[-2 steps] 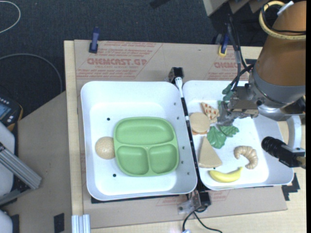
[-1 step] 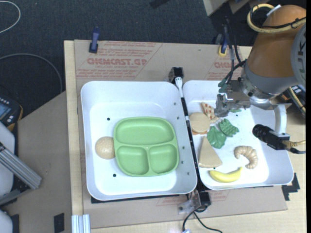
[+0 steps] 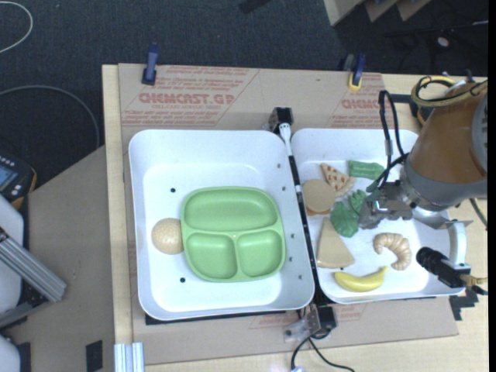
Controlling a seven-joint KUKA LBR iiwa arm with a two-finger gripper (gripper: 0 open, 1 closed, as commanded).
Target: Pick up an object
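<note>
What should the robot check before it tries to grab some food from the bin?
1. Gripper over the right bin: ok.
2. Food under it to take: ok, the green leafy piece lies right beside it.
3. Fingers open: cannot tell.
4. Room around the leafy piece: not ok, the tan wedge and round cookie crowd it.
5. Other choices lying apart: ok, the croissant and banana.
</note>
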